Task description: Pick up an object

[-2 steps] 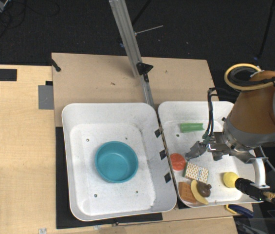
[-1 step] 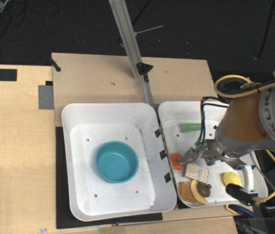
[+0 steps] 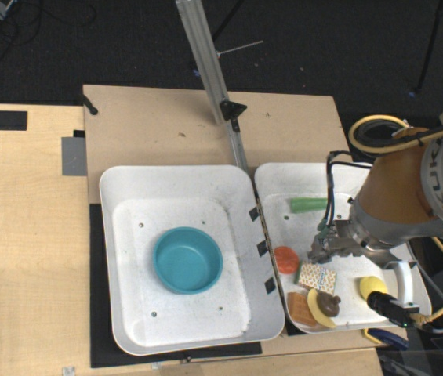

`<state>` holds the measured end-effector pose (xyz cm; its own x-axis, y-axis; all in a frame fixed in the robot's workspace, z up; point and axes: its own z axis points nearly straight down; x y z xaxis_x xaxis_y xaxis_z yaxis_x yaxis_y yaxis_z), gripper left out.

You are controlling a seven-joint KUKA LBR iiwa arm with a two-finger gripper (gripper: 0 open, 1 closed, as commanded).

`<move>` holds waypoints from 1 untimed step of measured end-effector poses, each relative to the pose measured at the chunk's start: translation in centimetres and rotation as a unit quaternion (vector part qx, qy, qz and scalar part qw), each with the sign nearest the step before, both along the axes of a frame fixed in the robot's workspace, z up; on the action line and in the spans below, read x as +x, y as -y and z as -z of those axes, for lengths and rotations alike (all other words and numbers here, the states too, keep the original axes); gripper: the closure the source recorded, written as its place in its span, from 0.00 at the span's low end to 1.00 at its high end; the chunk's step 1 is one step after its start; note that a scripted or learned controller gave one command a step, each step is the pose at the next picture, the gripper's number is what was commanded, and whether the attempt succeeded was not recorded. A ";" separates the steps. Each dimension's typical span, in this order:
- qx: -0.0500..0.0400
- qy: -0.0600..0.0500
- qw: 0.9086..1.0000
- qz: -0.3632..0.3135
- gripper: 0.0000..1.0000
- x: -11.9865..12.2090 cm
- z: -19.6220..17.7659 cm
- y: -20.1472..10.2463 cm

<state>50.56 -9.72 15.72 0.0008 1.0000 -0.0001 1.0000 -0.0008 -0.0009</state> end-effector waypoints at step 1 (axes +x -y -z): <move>0.000 0.002 1.000 -0.001 1.00 0.5 -5.8 -0.6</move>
